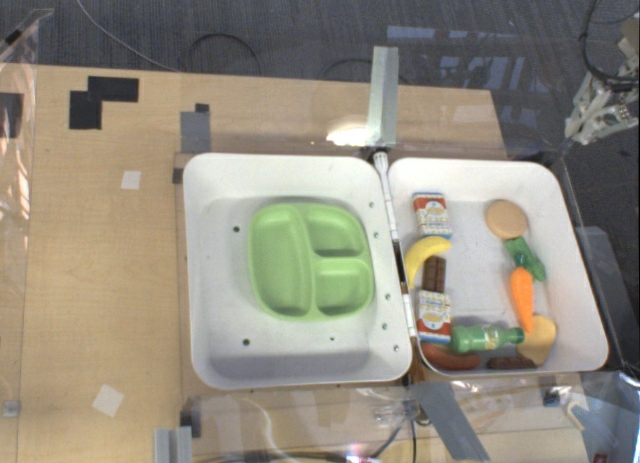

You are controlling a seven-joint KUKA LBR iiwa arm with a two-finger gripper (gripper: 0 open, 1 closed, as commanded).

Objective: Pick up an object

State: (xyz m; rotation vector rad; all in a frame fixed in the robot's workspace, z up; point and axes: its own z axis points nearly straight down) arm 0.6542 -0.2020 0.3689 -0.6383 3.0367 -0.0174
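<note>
My gripper (598,113) hangs at the far right, above the bench and beyond the back right corner of the right bin (562,201), away from every object. Inside that bin, along the left wall, lie a small red-and-white carton (431,215), a banana (424,252), a brown chocolate bar (434,273) and a second carton (433,313). A green bottle (485,336) lies on its side near the front, with a brown sausage (455,359) below it. A carrot (522,293) and a tan round disc (507,218) sit on the right side.
The left bin (220,331) holds a green divided plate (308,261). A metal post (383,96) stands behind the seam between the bins. Black cables (600,21) hang above the gripper at the top right. Bare wooden bench (90,281) stretches to the left.
</note>
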